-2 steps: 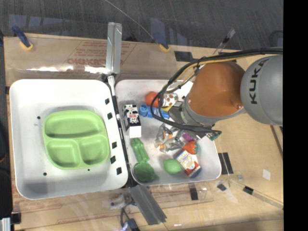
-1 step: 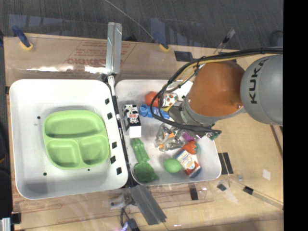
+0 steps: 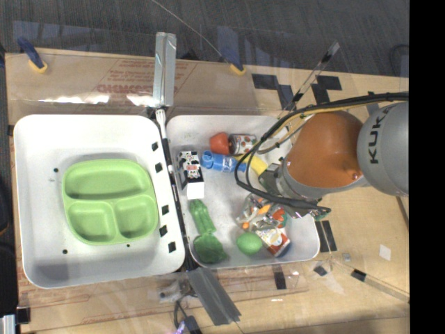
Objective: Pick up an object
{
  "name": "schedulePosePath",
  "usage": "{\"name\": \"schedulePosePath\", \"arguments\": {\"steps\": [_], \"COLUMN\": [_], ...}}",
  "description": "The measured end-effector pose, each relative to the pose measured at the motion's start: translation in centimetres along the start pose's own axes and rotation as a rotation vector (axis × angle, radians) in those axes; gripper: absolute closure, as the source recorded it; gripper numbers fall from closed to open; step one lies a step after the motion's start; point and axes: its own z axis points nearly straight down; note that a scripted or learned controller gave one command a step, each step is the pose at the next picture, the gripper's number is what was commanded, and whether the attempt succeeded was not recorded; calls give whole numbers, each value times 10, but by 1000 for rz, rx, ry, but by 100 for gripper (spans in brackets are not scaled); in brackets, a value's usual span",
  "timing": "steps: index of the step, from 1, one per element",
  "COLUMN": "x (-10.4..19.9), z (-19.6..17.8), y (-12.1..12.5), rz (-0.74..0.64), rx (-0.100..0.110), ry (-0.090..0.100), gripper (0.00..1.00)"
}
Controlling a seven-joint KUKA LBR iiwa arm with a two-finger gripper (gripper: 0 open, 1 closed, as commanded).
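Wooden worktop [image 3: 361,305] carried two bins; the claw [image 3: 272,202] hung over the right bin's [image 3: 306,245] clutter, its grip impossible to tell, nothing visibly lifted.

We see a wooden bench [image 3: 361,305] spanning the frame, carrying two white bins: the left bin [image 3: 35,207] at centre left, the right bin [image 3: 306,245] just beside it.

Wood bench [image 3: 389,270] w/ black tape marks, dark carpet [image 3: 83,5] behind.
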Motion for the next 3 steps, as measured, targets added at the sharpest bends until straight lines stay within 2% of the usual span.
{"name": "schedulePosePath", "arguments": {"steps": [1,2,3], "x": [-3,-66,-32], "z": [-10,-175,-69], "y": [1,3,48], "rz": [-6,19,-289], "rx": [1,11,-5], "ry": [-2,-7,4], "gripper": [100,100,100]}}
